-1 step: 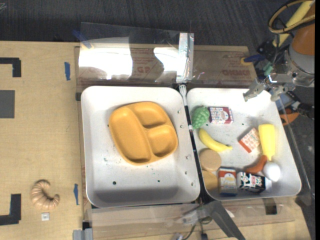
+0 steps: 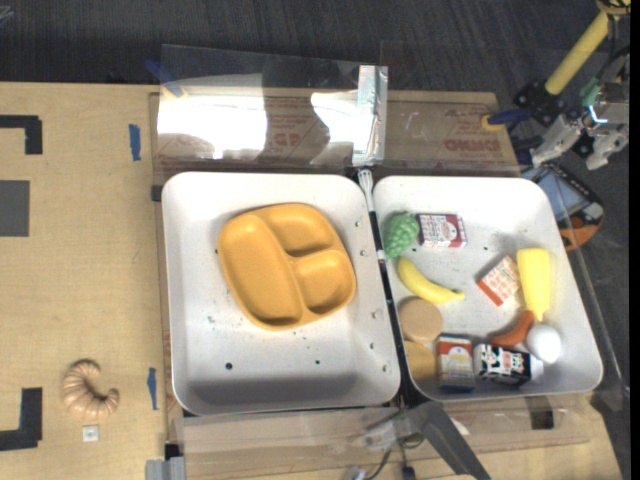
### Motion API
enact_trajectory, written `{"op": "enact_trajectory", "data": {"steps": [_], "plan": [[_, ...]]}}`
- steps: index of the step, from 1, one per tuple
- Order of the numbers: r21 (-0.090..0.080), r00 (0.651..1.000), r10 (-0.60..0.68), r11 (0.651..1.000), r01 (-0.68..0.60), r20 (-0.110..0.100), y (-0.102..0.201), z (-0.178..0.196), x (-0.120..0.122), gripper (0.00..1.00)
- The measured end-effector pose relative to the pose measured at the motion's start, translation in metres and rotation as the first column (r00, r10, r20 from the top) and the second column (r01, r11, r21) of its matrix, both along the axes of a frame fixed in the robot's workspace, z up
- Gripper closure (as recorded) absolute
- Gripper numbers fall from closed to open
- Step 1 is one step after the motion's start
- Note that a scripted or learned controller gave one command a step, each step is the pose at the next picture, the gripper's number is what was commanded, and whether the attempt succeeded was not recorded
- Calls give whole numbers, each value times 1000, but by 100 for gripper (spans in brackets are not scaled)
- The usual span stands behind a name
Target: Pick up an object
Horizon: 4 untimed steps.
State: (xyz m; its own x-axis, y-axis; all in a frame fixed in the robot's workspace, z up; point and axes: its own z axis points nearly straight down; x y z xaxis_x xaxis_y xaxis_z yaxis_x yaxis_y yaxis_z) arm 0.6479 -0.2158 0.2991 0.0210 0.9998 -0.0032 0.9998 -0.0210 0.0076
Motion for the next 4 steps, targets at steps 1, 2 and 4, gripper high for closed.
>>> {"op": "enact_trajectory", "data": {"steps": [1,2,4], "plan": [[4,992,-127,992,127,-5,27,-207,-33,0],[4,967,-255,967,255,-6,33,-212,-79,0],[4,866,-500,866,500,-5,70,-95,-35,100]]}}
